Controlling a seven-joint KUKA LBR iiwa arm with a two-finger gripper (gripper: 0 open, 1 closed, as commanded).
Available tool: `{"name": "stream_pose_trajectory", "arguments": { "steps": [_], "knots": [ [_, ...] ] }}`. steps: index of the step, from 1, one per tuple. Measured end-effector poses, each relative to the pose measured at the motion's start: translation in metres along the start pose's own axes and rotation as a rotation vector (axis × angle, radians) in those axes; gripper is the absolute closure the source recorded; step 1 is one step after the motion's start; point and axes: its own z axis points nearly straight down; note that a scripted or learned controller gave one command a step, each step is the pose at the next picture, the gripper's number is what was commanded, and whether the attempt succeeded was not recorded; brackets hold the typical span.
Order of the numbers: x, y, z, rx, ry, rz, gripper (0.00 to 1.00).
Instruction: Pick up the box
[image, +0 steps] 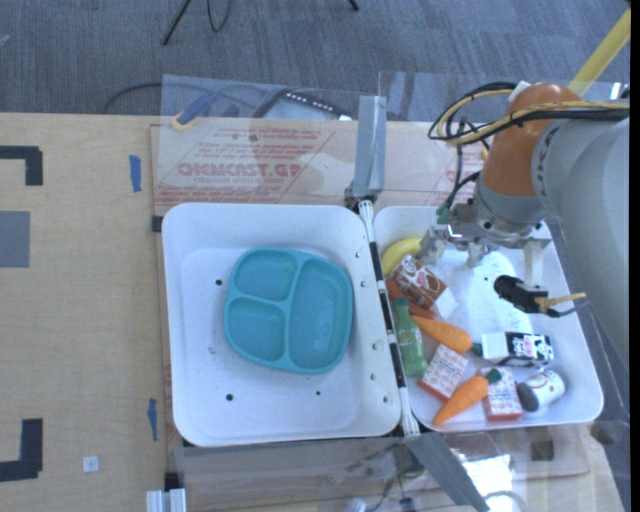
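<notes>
The grey arm with its orange band reaches into the right-hand shallow white bin (585, 395) from the far right corner, and its pincer (458, 243) hangs low over the bin's far end, just beside a yellow banana (400, 249). Whether its fingers are spread or pressed together I cannot tell; the wrist hides them, and nothing shows between them.

Several small cartons lie in this bin. The likeliest target is the small red-and-white rectangular box (445, 371) near the bin's middle, lying flat between two orange carrots (441, 331) and (463, 397). A brown-and-red snack packet (418, 282) sits closer to the pincer, just toward the near side of it, and a second small red box (502, 398) lies by the near edge beside a black-and-white carton (522, 346).

From the pincer, the red-and-white box lies toward the near edge of the bin, well apart, with its long axis running roughly far-to-near and tilted slightly left. The move, I judge, calls for travelling toward the near edge and closing across the box's short sides, with both carrots crowding it.

The left-hand white bin (190, 330) holds a teal divided plastic plate (290, 310).
</notes>
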Motion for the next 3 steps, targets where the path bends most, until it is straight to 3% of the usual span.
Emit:
{"name": "stream_pose_trajectory", "arguments": {
  "steps": [1,2,3],
  "knots": [
    [0.002,0.004,-0.013,0.005,0.005,0.026,0.0],
    [-0.038,-0.011,0.001,-0.01,0.006,0.283,0.0],
    [-0.036,-0.009,-0.011,-0.014,0.005,0.278,1.0]
  ]
}}
